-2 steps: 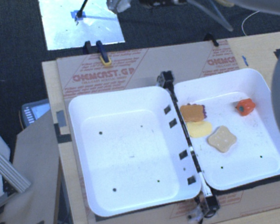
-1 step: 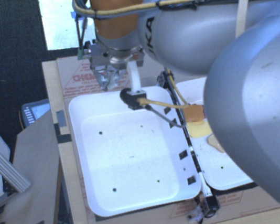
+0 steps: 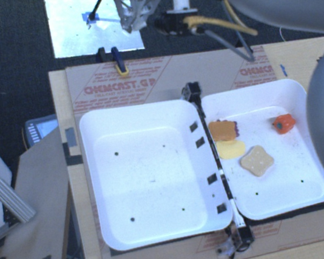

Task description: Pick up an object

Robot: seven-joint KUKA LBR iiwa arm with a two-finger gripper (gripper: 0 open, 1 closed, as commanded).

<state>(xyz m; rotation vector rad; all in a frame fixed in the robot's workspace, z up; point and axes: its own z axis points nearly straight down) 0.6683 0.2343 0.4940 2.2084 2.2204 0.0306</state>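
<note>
A: What is there to pick?

B: Four small things, all in the right bin (image 3: 294,94). Take the toast (image 3: 257,161) as the landmark: a pale tan slice with rounded corners, lying flat near the middle of that bin's floor.

A: And the others?

B: A yellow disc (image 3: 232,150) lies just up and left of the toast, about touching its corner. Past the disc, further up, sits an orange block (image 3: 223,130) with a dark purple edge, overlapping the disc's top. A red-orange piece (image 3: 283,124) with a dark stem end lies up and right of the toast, well apart from it.

A: The left bin (image 3: 94,168)?

B: Left of the toast, across the clips where the two rims meet. I see only small dark dots on its floor.

A: Where is the gripper (image 3: 133,13)?

B: Far above the toast in the view, beyond the bins and the cardboard sheet (image 3: 141,80), over a bright panel (image 3: 73,24). A metal frame with a yellow cable beside it; I cannot tell how the fingers stand from this angle.

A: So which step?

B: I judge the approach has not begun; nothing is held. The next move calls for choosing one thing, travelling over the right bin, and descending. The toast lies flat and thin, so the grasp would need to reach its edges. The red-orange piece stands alone, probably the easier target.
</note>
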